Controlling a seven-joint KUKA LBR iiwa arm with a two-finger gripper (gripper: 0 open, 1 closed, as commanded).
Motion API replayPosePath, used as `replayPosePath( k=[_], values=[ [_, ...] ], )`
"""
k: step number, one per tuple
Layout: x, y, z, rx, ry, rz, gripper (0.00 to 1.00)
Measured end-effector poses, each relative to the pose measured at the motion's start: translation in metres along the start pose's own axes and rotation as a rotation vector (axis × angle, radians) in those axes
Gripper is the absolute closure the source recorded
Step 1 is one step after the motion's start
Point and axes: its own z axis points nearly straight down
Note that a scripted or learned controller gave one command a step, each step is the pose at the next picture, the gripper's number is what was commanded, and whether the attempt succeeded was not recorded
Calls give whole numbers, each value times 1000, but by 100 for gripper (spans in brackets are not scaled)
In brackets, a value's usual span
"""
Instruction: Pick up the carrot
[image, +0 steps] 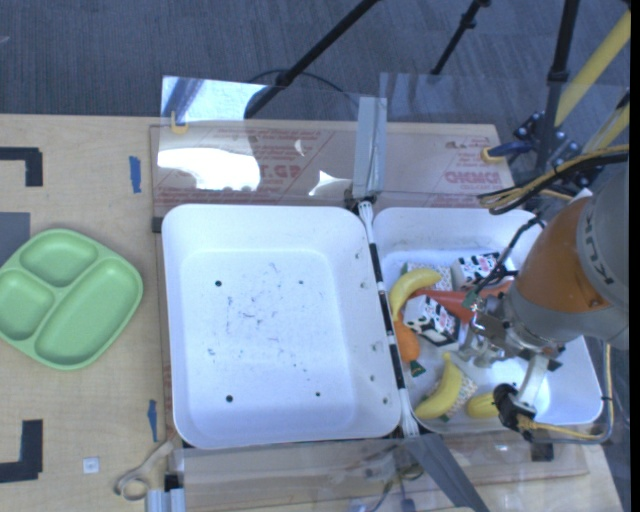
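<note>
Gripper (478, 338) hovers among the right bin's (580, 395) clutter, jaw state I cannot tell, and 2 bananas (412, 285) crowding the carrot (408, 340) could cause a wrong grab.

Left bin (265, 330) is wide open, loads of room to come down anywhere in it. Right bin (585, 395) is the tight one — two bananas (412, 285) (443, 392), a black-and-white toy (432, 318) and a red thing (455, 300) crowd round the carrot (408, 340), which sits just beside the dividing wall. The arm (560, 275) covers that bin's right side.
</note>
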Motion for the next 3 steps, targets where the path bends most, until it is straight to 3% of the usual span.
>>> replayPosePath(
  k=[1, 2, 3],
  values=[
    [-38, 2, -49, 6, -2, 139, 100],
    [-59, 78, -100, 6, -3, 294, 100],
    [-10, 163, -92, 6, -3, 475, 100]
  ],
)
